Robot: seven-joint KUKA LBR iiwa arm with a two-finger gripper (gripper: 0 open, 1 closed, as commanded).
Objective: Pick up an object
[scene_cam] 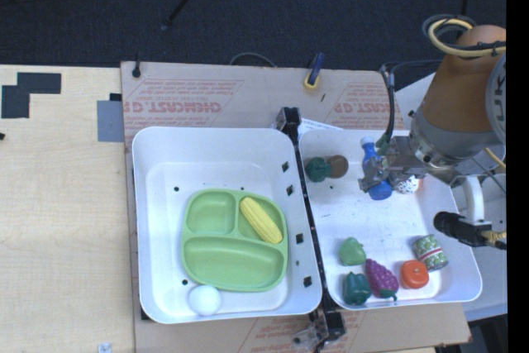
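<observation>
White plastic bins sit side by side on my tabletop (66, 202), and I take the right bin (463, 281) as my landmark. My end effector (376, 178) hangs over that bin's upper middle, low above its floor, with a blue object (379, 190) right at its tip. Whether that blue piece sits between my fingers I cannot tell, so I cannot say if I am clenched or released.

Toward the bin's upper left corner lie a dark green round toy (316, 170) and a brown one (337, 167), touching each other. Near the bin's lower middle rests a green pepper-like toy (351, 251). Along its lower edge sit a dark green pepper (356, 288), a purple grape bunch (382, 278) and an orange tomato (414, 274), close together. A small patterned can (430, 252) lies just above the tomato.

Left of the right bin, the left bin (157, 169) carries a green divided tray (231, 264) with a yellow corn cob (260, 220) in its upper right compartment, and a white ball (204, 299) below the tray.
</observation>
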